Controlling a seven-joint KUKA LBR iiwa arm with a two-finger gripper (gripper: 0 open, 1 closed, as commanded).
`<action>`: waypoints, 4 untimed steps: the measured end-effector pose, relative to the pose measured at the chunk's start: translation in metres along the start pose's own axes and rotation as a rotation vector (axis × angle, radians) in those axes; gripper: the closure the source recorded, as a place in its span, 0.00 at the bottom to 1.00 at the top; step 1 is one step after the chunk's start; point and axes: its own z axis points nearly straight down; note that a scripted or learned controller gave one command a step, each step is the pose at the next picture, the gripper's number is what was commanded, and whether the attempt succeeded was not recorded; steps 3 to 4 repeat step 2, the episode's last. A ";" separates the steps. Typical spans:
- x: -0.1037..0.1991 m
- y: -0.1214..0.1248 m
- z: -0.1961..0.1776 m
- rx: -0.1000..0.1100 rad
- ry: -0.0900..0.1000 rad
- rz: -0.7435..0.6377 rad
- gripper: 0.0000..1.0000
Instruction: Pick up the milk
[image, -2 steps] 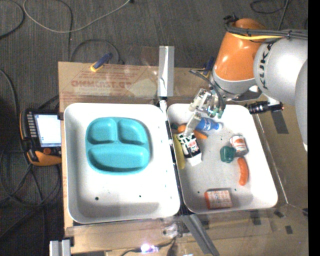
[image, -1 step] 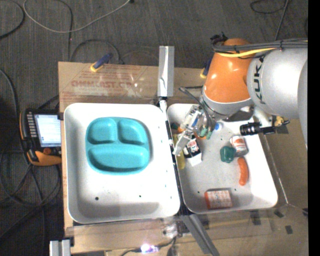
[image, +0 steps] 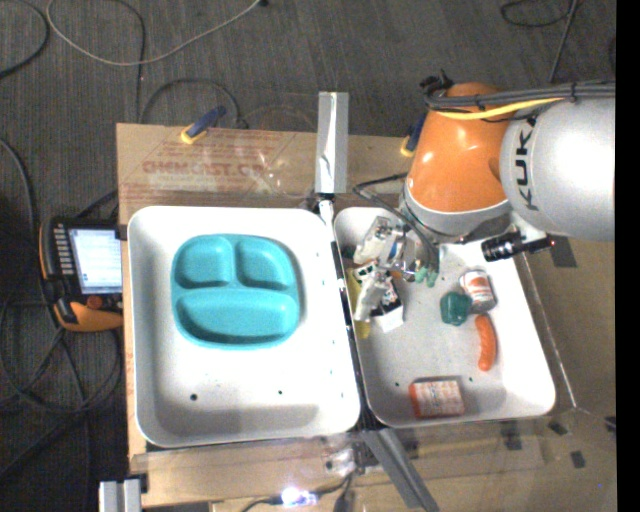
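My gripper (image: 380, 285) hangs low over the upper left part of the right bin (image: 520, 400), below the arm's orange band (image: 455, 165). A small white carton with a yellow edge, likely the milk (image: 388, 318), lies right beneath and in front of the gripper, close to the bin's left wall. The gripper's body covers part of it. Whether the two touch is unclear.
In the right bin lie a green object (image: 455, 308), a small can (image: 480, 288), an orange sausage-like piece (image: 486, 343) and a reddish box (image: 437, 397) near the front. The left bin (image: 160, 400) holds a teal divided plate (image: 238, 290). A handheld pendant (image: 85, 270) sits left of the bench.
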 end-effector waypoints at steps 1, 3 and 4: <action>-0.019 -0.041 0.000 -0.001 0.000 0.144 0.00; -0.032 -0.003 0.000 -0.001 0.000 0.126 0.00; -0.032 -0.003 0.000 -0.001 0.000 0.126 0.00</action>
